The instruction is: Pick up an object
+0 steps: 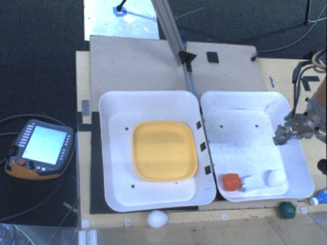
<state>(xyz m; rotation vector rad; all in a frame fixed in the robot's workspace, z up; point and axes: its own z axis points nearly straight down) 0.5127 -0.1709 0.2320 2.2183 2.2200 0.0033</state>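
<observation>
The right bin (pixel 240 137) holds an orange-red object (pixel 231 181) near its front edge. Beside it lie a small white piece (pixel 249 180) and a white egg-shaped object (pixel 276 178). A yellow square plate (pixel 164 150) lies in the left bin (pixel 117 137). My gripper (pixel 282 135) hangs over the right bin's right side, well behind the white egg-shaped object and apart from all objects. Nothing shows between its fingers.
A white egg (pixel 157 219) lies on the bench in front of the left bin. A dark green ball (pixel 286 210) and a blue-tipped item (pixel 318 199) sit off the right bin's front right corner. A teach pendant (pixel 41 148) rests at the left. A metal pole (pixel 171 27) slants behind the bins.
</observation>
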